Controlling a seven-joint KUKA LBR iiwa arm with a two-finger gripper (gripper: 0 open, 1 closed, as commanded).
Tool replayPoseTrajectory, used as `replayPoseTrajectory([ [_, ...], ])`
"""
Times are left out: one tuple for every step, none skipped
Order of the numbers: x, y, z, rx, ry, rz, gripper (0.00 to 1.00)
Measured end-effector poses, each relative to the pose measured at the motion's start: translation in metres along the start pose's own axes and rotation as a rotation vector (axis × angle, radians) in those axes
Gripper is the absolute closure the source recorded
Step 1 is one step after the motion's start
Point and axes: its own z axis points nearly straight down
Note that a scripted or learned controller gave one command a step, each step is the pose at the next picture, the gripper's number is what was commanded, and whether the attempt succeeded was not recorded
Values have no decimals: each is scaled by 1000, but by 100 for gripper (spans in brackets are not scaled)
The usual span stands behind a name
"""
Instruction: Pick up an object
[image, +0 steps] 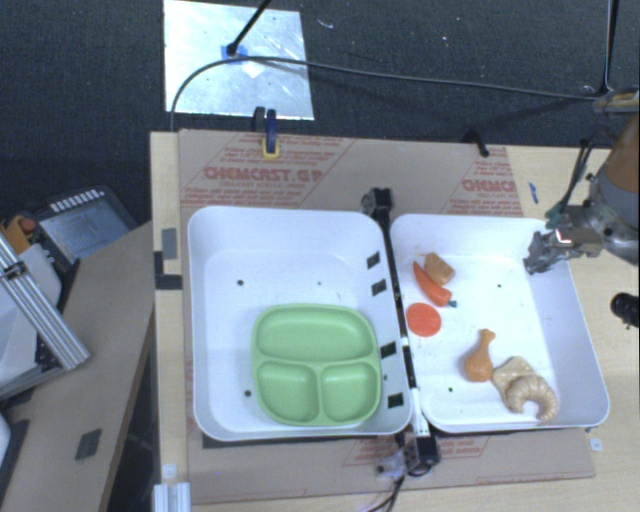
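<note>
Hovering at the right bin's (585, 330) three-o'clock rim, the claw (541, 251) gave no clear sign of open or closed; toy foods lay apart at its seven o'clock: carrot (432, 288), drumstick (480, 356), croissant (528, 386).

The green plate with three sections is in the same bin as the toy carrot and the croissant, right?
Not quite. The camera view shows the green plate alone in the left bin. The toy carrot and the croissant lie in the right bin, and the plate does have three sections.
</note>
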Motion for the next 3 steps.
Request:
replayPoseTrajectory([
  [59, -4, 14, 4, 3, -4, 100],
  [115, -6, 27, 4, 3, -4, 100],
  [171, -10, 38, 5, 4, -5, 100],
])
